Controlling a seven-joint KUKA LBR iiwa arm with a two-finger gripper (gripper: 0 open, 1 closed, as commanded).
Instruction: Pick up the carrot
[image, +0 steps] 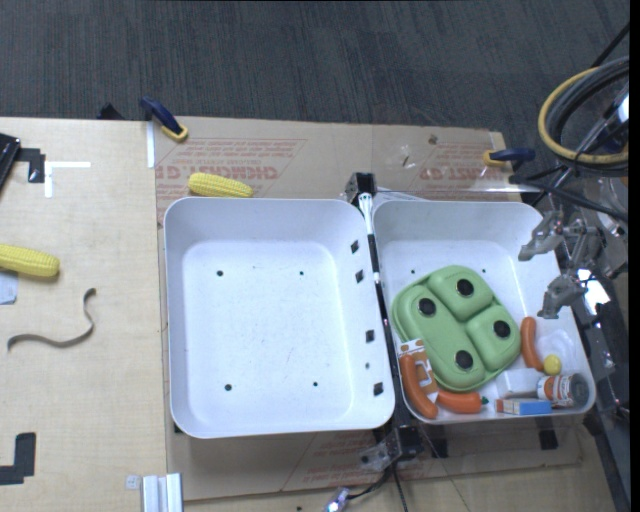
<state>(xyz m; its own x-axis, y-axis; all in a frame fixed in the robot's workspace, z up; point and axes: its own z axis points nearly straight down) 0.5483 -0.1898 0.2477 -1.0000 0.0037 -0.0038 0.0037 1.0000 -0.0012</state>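
Carrot (528, 343): in the right bin (400, 225), beside the green tray (458, 326), at 7 o'clock below my hand (556, 268).
Hand: open, gripping nothing.

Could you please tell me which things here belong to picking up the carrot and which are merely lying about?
For the job: carrot, probably the orange piece near the right wall of the right bin; pincer, open above that bin.

Lying about: green tray; two red-orange pieces; small bottle; two corn cobs on the bench; left bin.
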